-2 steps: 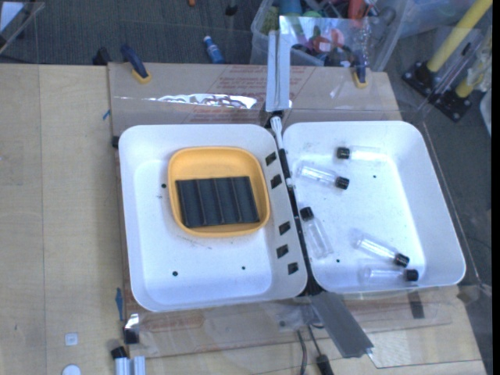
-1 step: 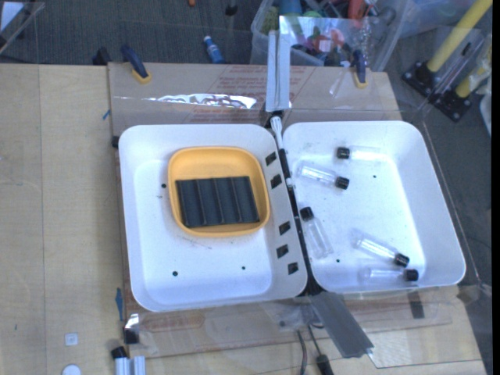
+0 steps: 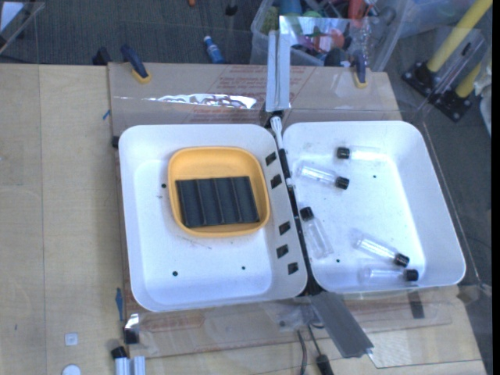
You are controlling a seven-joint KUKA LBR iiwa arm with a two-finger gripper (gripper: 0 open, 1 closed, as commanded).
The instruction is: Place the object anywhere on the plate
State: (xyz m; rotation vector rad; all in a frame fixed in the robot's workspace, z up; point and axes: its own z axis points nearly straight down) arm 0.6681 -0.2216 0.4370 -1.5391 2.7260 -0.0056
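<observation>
You cannot assess the robot's body from this view. Casing colour, wrist band, cabling, screws and markings cannot be told, and the same goes for the build of the end effector. Nothing on its appearance can be recorded for you here.

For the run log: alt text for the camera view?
A yellow plate holding a dark ribbed insert sits in the left white bin; the right white bin holds several clear, black-capped tubes.
</observation>
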